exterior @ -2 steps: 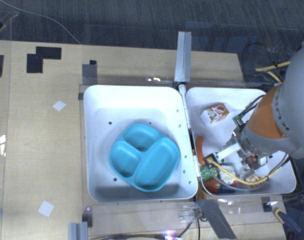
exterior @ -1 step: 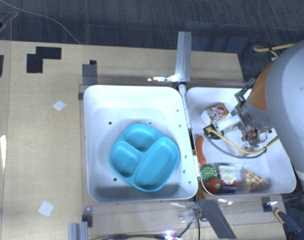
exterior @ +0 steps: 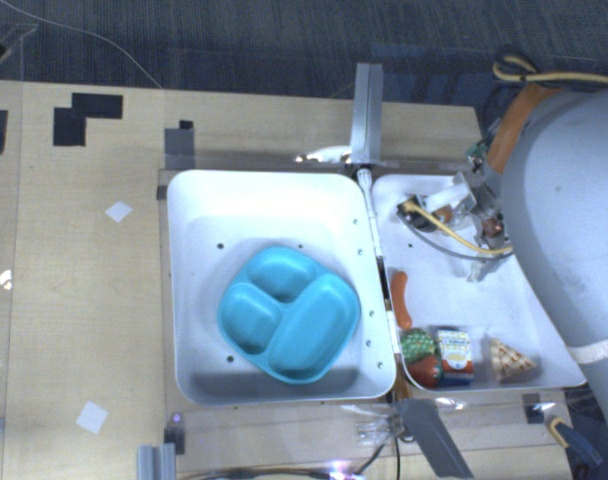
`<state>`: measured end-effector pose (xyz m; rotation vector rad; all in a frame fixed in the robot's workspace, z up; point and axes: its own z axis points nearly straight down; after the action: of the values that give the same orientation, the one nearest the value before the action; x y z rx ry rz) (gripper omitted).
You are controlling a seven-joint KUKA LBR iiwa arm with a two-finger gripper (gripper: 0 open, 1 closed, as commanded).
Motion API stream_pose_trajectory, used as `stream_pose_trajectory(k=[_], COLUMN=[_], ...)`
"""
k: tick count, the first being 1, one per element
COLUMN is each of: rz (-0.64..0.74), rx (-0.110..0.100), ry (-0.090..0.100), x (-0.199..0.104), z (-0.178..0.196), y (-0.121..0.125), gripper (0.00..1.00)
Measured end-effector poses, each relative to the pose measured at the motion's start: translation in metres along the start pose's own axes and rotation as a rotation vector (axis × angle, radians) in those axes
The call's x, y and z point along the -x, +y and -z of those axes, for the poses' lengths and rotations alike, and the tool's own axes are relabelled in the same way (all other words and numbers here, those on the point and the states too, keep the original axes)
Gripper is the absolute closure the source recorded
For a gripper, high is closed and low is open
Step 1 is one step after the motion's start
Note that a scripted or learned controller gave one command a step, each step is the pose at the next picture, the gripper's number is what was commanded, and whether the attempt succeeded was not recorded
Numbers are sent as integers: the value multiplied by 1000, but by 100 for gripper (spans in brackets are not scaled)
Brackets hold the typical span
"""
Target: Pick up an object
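An orange sausage-shaped toy (exterior: 401, 300) lies by the right bin's (exterior: 519, 298) left wall. Along that bin's near edge sit a green-and-red item (exterior: 421, 357), a small carton (exterior: 454, 353) and a tan wedge (exterior: 510, 360). The gripper (exterior: 454, 211) hangs over the bin's far corner (open or closed, I cannot tell). A blue divided plate (exterior: 287, 314) rests in the left bin (exterior: 199, 268) on the bench (exterior: 74, 298).
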<state>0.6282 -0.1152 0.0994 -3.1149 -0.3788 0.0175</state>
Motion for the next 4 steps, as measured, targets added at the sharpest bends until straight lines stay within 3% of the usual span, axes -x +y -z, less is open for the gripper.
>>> stream_pose_trajectory(k=[1, 2, 3, 4], rz=[-31, 70, 87, 7], rx=[7, -14, -2, 4], ry=[16, -30, -7, 12], x=[17, -26, -32, 7], z=[-12, 22, 35, 99], y=[-33, -6, -8, -25], gripper=[0, 0, 100, 100])
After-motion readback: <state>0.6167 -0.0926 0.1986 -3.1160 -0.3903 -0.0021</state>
